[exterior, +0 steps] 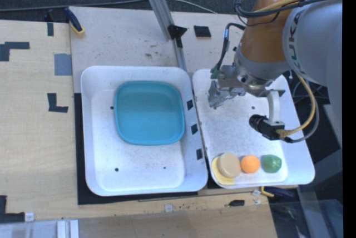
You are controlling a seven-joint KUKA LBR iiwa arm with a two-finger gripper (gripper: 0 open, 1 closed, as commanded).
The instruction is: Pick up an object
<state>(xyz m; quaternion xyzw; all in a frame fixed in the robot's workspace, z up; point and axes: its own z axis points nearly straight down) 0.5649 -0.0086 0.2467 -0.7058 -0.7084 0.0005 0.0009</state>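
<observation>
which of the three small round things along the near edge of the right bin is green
The green ball, rightmost of the row. The orange ball sits in the middle, and the tan disc is at the left.

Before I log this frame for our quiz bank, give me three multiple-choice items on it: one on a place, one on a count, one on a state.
1. Where does the blue plate lie?
A. left bin
B. right bin
C. bare bench

2. How many small things sit along the right bin's near edge?
A. one
B. three
C. five

3. How does the pincer stand?
A. resting on the plate
B. over the right bin, far end
C. outside both bins

Answers: 1 A, the plate lies on the left bin's floor. 2 B, a beige disc, orange ball and green ball. 3 B, it hangs over speckled floor, apart from those three.
</observation>
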